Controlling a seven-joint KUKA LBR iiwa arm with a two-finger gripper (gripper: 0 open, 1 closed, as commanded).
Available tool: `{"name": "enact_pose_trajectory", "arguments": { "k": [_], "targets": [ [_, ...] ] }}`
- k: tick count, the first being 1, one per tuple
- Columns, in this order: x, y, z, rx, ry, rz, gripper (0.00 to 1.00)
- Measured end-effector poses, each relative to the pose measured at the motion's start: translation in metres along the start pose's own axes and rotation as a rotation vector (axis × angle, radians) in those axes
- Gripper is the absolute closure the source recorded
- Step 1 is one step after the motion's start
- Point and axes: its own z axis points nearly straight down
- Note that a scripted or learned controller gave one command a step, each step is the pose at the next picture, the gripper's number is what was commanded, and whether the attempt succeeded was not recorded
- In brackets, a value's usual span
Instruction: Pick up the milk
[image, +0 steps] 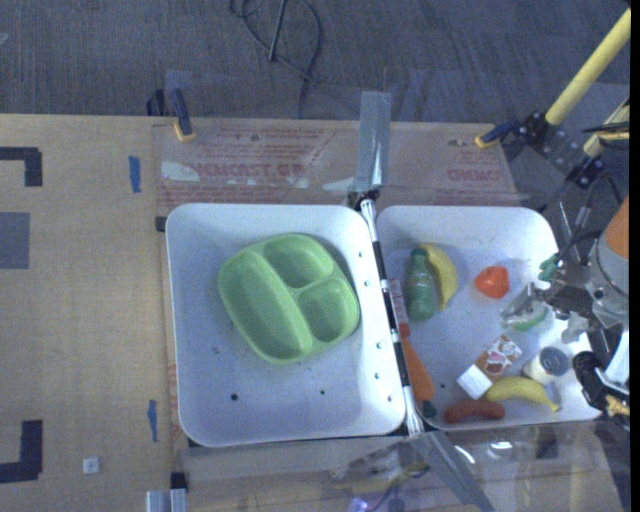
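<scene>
White bins are seen side by side on the counter (80, 300). A green plate (290, 296) with three parts is laid in the left bin (200, 400), near the middle.

The right bin (470, 225) is filled with play food. A green bottle (421, 285) is laid near its left wall, touching a yellow banana (445, 272) just beside it. A red tomato (491, 282) is placed to the right of them. An orange carrot (417, 372) is laid along the left wall, lower down. A red sausage (474, 411) is found by the bottom edge, with a second banana (522, 391) just above it.

The milk (491, 364) is a small carton, white and red, lying tilted on its side between the carrot and the second banana, in the lower part of the right bin.

The hand (527, 310) is seen at the right side of that bin, above the milk and apart from it. Whether it is open or closed cannot be told. Nothing is seen held in it.
</scene>
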Motion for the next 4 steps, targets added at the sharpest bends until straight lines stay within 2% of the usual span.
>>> {"name": "enact_pose_trajectory", "arguments": {
  "k": [1,2,3,4],
  "targets": [
    [0.016,-0.003,0.131,-0.007,0.004,0.131,0.0],
    [0.013,-0.002,0.122,-0.01,-0.001,0.135,1.0],
    [0.1,-0.005,-0.037,0.002,-0.001,0.212,1.0],
    [0.06,-0.02,-0.023,0.005,-0.001,0.098,1.0]
  ]
}}
